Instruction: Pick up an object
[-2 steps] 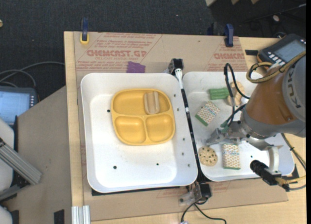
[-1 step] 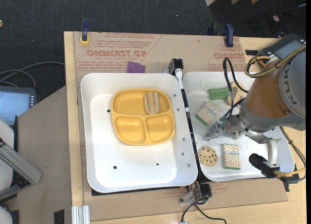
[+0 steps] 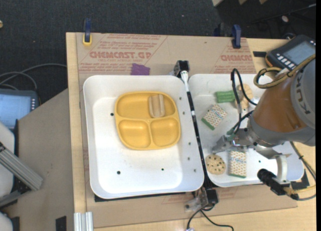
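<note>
One claw (image 3: 224, 144) low in rt bin (image 3: 200, 125), grip unclear

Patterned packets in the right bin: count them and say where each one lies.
2. One patterned packet lies near the right bin's middle, below the green item. The other lies near the front edge, right of the round cookie. The arm may hide more.

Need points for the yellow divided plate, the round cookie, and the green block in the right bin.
yellow divided plate (image 3: 134, 134): camera view, floor of its lower-left compartment.
round cookie (image 3: 215, 164): camera view, centre of its top face.
green block (image 3: 224, 96): camera view, middle of its top.
</note>
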Controlling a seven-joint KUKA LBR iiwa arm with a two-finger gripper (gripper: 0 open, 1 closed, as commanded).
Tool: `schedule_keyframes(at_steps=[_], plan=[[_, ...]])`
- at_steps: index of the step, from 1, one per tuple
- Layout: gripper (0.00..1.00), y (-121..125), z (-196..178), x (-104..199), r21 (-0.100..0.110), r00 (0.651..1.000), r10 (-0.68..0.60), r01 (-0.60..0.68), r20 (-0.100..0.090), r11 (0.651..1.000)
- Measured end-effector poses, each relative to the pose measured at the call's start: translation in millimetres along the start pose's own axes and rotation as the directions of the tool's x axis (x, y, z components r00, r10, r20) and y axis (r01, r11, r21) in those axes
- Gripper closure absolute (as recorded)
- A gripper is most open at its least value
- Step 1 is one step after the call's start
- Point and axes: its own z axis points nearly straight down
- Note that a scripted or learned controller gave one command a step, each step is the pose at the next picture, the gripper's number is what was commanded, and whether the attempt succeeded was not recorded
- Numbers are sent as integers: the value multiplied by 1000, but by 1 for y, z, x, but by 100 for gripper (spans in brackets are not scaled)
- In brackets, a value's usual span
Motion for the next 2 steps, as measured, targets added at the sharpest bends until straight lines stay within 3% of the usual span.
schedule_keyframes(at_steps=[1, 2], plan=[[0, 17, 0, -5, -7, 1000, -1, 1, 4, 1000], [0, 124, -2, -7, -15, 1000, -5, 5, 5, 1000]])
